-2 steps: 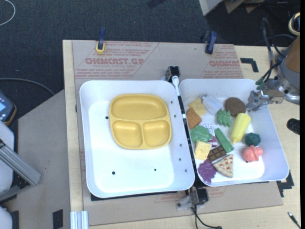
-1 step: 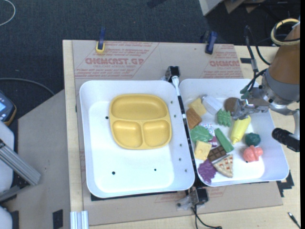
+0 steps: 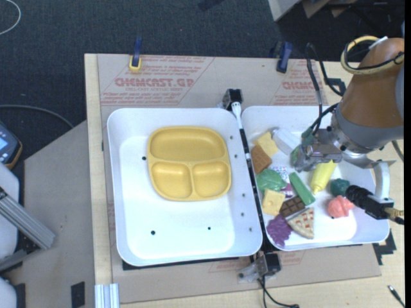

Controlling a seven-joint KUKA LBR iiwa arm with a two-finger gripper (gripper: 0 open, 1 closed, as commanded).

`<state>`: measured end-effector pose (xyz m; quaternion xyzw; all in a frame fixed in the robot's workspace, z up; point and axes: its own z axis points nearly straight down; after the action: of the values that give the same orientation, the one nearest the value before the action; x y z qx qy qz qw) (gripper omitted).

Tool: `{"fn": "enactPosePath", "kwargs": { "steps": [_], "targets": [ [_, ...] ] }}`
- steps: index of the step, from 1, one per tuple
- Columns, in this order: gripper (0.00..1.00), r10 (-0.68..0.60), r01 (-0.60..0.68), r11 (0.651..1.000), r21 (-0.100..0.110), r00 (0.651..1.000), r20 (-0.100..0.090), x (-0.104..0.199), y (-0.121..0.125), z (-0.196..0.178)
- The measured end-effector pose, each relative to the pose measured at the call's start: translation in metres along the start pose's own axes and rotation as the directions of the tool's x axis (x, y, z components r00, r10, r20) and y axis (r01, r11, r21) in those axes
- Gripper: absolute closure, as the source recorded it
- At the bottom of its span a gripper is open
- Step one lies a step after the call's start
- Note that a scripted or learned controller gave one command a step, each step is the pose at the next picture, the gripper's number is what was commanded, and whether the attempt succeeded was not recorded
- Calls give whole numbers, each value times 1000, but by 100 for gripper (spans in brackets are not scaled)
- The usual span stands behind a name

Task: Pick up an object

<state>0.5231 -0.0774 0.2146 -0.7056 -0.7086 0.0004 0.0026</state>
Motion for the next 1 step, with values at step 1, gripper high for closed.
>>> {"fn": "enactPosePath", "kwargs": {
  "steps": [1],
  "targets": [
    [100, 3, -2, 1000, -9, 1000, 4, 0, -2, -21]
  ]
}}
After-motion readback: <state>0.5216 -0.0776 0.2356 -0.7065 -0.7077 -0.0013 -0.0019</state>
